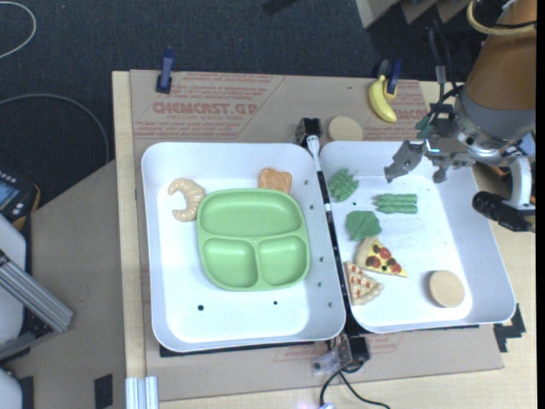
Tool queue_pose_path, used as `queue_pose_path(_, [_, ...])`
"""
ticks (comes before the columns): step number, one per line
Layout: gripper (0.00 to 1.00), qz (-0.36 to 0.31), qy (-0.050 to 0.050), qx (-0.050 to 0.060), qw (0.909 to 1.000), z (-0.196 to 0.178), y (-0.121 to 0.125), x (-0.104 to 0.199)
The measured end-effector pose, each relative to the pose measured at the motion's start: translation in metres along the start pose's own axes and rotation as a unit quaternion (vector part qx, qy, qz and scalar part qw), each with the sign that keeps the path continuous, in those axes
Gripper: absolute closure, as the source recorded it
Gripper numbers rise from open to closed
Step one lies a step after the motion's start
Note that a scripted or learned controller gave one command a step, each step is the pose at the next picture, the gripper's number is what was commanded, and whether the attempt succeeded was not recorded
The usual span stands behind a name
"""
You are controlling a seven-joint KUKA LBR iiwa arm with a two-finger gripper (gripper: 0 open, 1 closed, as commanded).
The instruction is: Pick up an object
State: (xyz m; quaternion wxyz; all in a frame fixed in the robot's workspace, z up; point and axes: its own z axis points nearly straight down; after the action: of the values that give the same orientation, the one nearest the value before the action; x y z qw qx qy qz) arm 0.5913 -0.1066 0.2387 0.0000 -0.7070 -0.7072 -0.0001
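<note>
Fingers [400, 166] stand spread apart, grasping nothing, above the far part of the right bin [477, 245]. Nearest them, toward the bin's middle, lies a flat bundle of green beans [396, 203], ridged lengthwise; a pizza slice [381, 258] sits nearer the front edge.

The gripper [419, 162] hangs open and holds nothing over the far part of the right bin [477, 237], which holds green leafy pieces [343, 185], a pizza slice [380, 257] and a round biscuit [445, 288]. In the left bin [162, 254] a green divided plate [253, 237] lies between a croissant [186, 198] on its left and an orange piece [275, 179] on its far side.
</note>
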Motion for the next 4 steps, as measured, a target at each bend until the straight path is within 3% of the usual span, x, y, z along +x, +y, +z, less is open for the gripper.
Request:
queue_pose_path(1, [0.00, -0.001, 0.002, 0.007, 1.0000, 0.058, -0.070, 0.045])
queue_pose_path(2, [0.00, -0.003, 0.001, -0.005, 1.0000, -0.064, -0.113, 0.097])
queue_pose_path(3, [1.00, 0.000, 0.000, -0.002, 1.0000, -0.068, -0.111, 0.094])
queue_pose_path(4, [1.00, -0.001, 0.000, -0.003, 1.0000, -0.019, -0.044, 0.128])
